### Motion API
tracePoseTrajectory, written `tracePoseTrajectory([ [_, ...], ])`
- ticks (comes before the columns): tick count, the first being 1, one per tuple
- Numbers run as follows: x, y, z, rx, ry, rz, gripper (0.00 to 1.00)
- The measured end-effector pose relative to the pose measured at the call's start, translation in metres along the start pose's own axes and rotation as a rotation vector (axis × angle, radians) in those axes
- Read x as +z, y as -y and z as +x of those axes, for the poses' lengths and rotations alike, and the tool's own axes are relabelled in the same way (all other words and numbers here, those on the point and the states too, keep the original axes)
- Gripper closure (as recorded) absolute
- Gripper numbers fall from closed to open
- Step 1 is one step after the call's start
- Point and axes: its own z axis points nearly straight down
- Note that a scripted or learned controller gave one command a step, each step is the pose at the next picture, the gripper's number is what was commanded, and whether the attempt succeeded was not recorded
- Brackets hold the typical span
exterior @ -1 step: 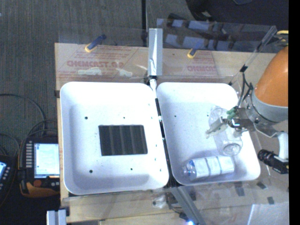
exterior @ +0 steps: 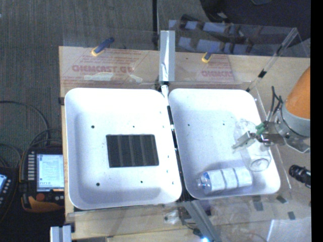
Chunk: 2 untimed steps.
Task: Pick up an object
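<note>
My gripper [exterior: 243, 140] reaches in from the right over the right bin [exterior: 202, 105], near its right wall. A clear plastic bottle [exterior: 225, 179] with a white label lies on its side along that bin's front wall, below and left of the gripper. A small clear cup [exterior: 260, 163] stands just below the gripper, close to the right wall. Something transparent [exterior: 242, 126] sits just above the gripper tip, too faint to identify. A black ribbed rectangular pad [exterior: 132, 150] lies flat in the middle of the left bin [exterior: 81, 110].
The arm's orange band [exterior: 305, 97] and grey wrist hang over the right bin's right edge. Clear acrylic panels [exterior: 222, 54] stand behind the bins. A handheld pendant [exterior: 48, 171] and cables lie on the floor to the left.
</note>
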Motion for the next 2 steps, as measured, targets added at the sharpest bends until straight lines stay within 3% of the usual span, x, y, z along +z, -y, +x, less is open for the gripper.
tracePoseTrajectory([
  [1,0.087,-0.011,0.058,0.027,0.005,-0.032,0.00],
  [2,0.123,-0.108,0.017,0.101,-0.002,0.007,0.00],
])
